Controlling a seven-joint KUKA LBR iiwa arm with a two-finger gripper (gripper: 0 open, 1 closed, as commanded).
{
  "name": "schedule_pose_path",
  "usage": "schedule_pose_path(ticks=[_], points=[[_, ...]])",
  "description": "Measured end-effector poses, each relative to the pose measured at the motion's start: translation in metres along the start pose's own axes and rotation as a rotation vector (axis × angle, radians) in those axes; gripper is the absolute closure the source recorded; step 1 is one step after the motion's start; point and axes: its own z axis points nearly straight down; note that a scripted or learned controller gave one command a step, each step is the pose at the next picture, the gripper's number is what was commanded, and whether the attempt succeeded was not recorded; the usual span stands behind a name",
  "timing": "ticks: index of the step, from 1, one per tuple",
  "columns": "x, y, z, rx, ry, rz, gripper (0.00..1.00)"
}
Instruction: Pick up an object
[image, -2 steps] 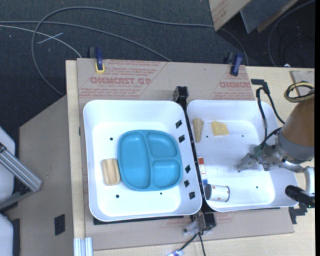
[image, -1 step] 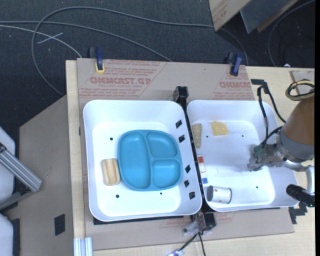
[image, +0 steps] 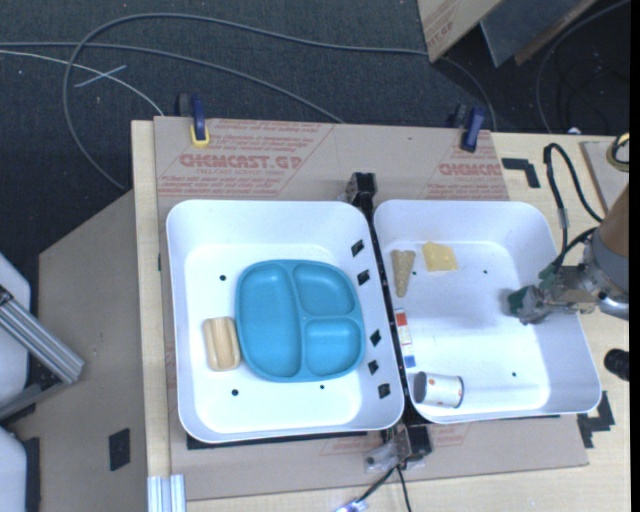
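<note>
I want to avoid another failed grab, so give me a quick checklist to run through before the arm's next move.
1. End effector inside the right bin: ok.
2. Object between its fingers: not ok, nothing there.
3. Finger opening: cannot tell.
4. Targets in the right bin: ok; yellow block, tan wedge, small can.
5. Can clear of the bin wall: not ok, it lies in the near corner.
6. Blue tray stays in the left bin: ok.
</note>
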Motion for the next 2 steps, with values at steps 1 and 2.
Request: schedule_pose_path(ticks=[1, 2], points=[[0.0, 0.002, -0.054, -0.002, 0.0, -0.001, 1.0], [-0.001, 0.003, -0.082, 0.001, 0.001, -0.001, 1.0]])
